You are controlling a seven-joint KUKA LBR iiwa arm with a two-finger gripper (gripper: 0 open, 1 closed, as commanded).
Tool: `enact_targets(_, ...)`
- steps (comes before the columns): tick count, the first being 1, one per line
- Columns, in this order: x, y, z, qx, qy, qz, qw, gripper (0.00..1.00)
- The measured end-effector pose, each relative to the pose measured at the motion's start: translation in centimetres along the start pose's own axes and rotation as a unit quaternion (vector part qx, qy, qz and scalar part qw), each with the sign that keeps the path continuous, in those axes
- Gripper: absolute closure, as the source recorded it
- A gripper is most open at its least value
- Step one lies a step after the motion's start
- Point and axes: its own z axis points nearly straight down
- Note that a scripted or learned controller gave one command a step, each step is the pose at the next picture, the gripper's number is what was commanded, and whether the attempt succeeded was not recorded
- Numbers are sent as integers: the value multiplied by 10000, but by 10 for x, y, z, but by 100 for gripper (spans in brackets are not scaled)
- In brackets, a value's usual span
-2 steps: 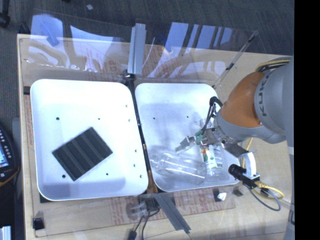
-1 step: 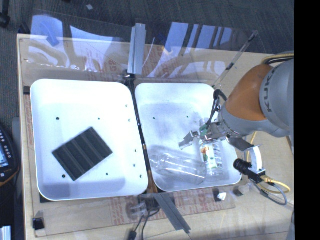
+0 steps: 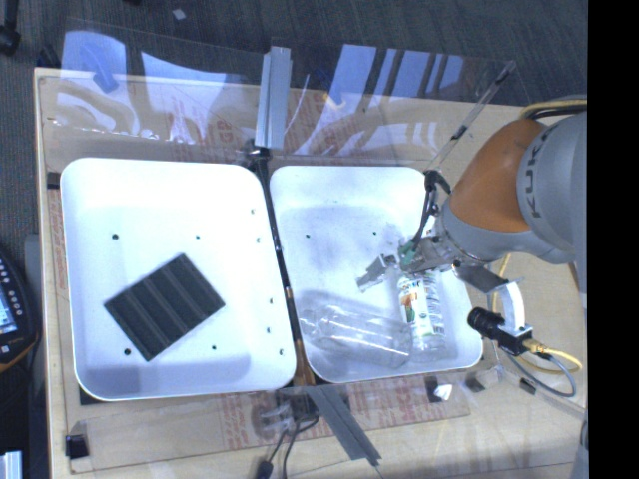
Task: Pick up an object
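The claw [image 3: 379, 267] hangs low in the right bin [image 3: 329, 193], toward that bin's 3 o'clock side, at the end of the grey arm [image 3: 519, 203] with its orange band. Whether it is apart or together cannot be told from this slant, and nothing can be seen clamped in it.

At about 4 o'clock from the claw, just beside it, lies a small labelled bottle [image 3: 419, 309]. It is clear plastic with a white label carrying red and green print, its length running from 12 to 6 o'clock, near the bin's 5 o'clock corner. At about 7 o'clock from the claw lies a larger clear bottle [image 3: 351, 331] on its side, see-through and hard to make out against the white floor. It lies close to the labelled one, but contact between them cannot be judged.

The left bin [image 3: 100, 193] holds a black ribbed slab [image 3: 165, 305], rectangular and turned at a slant, toward that bin's 7 o'clock area, well apart from the claw.

Both bins sit on a pale table [image 3: 399, 422] with faint red print. A clear sheet [image 3: 180, 98] with blue reflections stands along its 12 o'clock edge, and a dark floor [image 3: 329, 8] lies beyond.
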Motion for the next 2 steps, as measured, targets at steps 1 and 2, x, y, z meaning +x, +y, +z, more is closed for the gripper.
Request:
enact_targets(1, 5, -16, 27, 14, 9, 368, 9993, 0)
enact_targets(2, 5, -15, 17, 13, 11, 343, 9994, 100)
